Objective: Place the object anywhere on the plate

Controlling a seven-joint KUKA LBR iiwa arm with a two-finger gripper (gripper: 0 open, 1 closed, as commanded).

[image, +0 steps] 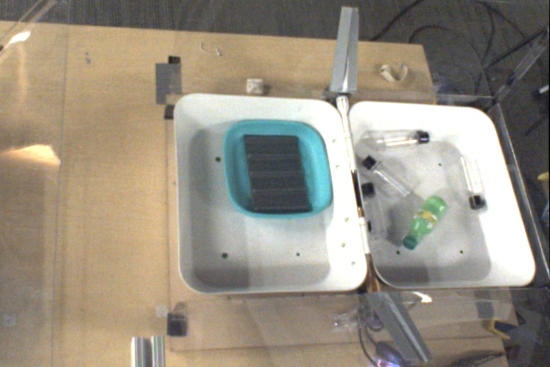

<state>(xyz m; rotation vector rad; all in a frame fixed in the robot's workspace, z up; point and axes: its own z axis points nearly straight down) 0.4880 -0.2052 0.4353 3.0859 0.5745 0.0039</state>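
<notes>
A teal square plate [320,172] lies in the left bin [198,253], toward its back. A dark ribbed rectangular block [275,174] rests flat on the plate's middle. In the right bin [507,262] a small green bottle [425,222] lies on its side near the front. Clear tubes with black caps lie around it: one [395,138] at the back, one [387,179] near the left wall, one [472,182] at the right.
A grey metal post [345,51] stands behind the seam between the two bins. Black cables [447,9] run over the floor at the back right. Small black brackets [174,73] sit on the wooden bench beside the left bin.
</notes>
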